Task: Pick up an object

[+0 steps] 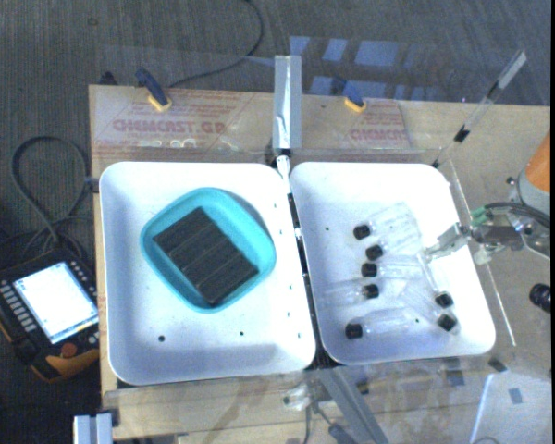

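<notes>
gripper [449, 243] at right rim of right bin [388, 178], above clear bottles; can't tell its state. black-capped clear plastic bottles [388, 225] jumbled in right bin. look light, slick, round, likely to roll; safest grab seems across body near cap. left bin [120, 340] holds blue bowl [208, 246].

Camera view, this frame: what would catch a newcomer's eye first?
The teal bowl, holding a dark ribbed rectangular block, stands out in the middle of the left bin. Next come the clear plastic bottles with black caps, scattered across the right bin. The end effector reaches in over that bin's right edge, near the upper bottles.
</notes>
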Available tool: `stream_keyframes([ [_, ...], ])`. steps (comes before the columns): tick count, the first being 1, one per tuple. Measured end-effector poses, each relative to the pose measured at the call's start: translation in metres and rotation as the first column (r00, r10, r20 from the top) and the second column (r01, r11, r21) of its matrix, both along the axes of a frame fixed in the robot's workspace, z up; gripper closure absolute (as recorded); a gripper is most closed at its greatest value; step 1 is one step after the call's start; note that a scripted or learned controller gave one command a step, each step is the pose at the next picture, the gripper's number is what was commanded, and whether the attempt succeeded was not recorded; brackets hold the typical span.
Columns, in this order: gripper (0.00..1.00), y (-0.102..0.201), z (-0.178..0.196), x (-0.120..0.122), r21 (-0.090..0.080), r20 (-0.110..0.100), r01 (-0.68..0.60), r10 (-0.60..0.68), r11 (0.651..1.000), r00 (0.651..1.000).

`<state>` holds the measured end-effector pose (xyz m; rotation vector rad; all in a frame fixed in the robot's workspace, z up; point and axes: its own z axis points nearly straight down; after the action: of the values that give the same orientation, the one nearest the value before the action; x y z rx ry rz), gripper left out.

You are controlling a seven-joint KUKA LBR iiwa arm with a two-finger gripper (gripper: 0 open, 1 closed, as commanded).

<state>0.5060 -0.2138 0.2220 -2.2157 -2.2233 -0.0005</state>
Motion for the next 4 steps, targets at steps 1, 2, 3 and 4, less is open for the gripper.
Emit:
stream_keyframes([
  [1,0.0,0.042,-0.081,0.009,0.0,-0.001,-0.092,0.092,0.996,0.996],
  [2,0.0,0.06,0.04,0.039,-0.004,0.002,-0.173,0.173,0.985,0.985],
  [3,0.0,0.03,-0.116,0.053,-0.011,0.02,-0.363,0.363,0.932,0.932],
  [4,0.0,0.072,-0.132,0.125,-0.011,0.013,-0.377,0.378,0.926,0.926],
])
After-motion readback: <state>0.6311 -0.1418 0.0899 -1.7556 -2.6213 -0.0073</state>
